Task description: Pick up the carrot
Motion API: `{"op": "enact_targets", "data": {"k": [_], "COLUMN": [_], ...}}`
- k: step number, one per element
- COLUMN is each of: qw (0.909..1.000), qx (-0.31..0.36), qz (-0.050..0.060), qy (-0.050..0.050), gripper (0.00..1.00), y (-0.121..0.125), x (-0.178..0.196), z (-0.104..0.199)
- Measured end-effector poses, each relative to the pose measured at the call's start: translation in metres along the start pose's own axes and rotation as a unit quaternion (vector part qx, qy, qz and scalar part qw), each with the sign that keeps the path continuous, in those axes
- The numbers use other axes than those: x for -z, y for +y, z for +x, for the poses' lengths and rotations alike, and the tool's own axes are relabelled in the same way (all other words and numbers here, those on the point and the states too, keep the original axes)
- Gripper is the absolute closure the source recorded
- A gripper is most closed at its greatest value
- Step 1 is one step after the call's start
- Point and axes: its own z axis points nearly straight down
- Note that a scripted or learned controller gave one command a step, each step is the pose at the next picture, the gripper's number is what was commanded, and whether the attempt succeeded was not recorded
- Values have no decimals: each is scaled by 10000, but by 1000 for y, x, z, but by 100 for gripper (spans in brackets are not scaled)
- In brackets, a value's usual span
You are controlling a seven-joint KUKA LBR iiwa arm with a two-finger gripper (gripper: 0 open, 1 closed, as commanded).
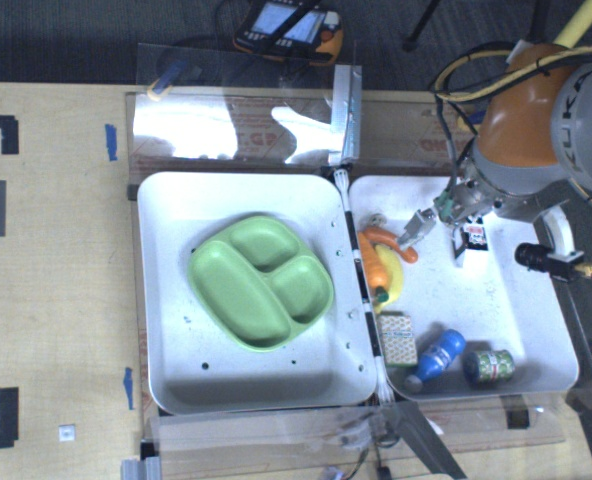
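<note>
The carrot (380, 251) lies in the right bin (536, 318), hard against its left wall, the one it shares with the left bin (176, 268). It is tangled in a small heap: an orange piece curves across the top near the wall, and a longer orange body runs down along the wall over something yellow (393, 286), perhaps a banana. That crowding matters, since anything closing on the carrot meets the wall on one side and the yellow thing underneath.

The hand (417, 228) hangs low over the right bin, just to the right of the carrot's upper end, with the arm (521, 128) reaching in from the right and angled down toward the heap. One grey finger (413, 231) points at the carrot and looks very near it or touching, but the view does not settle which. Whether the fingers are apart or together cannot be told from this slant, and nothing shows between them, so the carrot reads as not yet lifted.

Along the near edge of the right bin sit a small box (397, 339), a blue bottle (439, 355) and a can (490, 365), well clear of the approach. A green divided plate (261, 280) rests in the left bin, apart from all this.

Judged from the pose, the step in hand is the approach to the grasp.
</note>
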Motion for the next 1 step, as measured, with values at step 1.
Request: {"op": "enact_targets", "data": {"k": [1], "qw": [9989], "qx": [461], "qz": [-7], "qy": [-4], "gripper": [0], "y": [40], "x": [35], "z": [35]}}
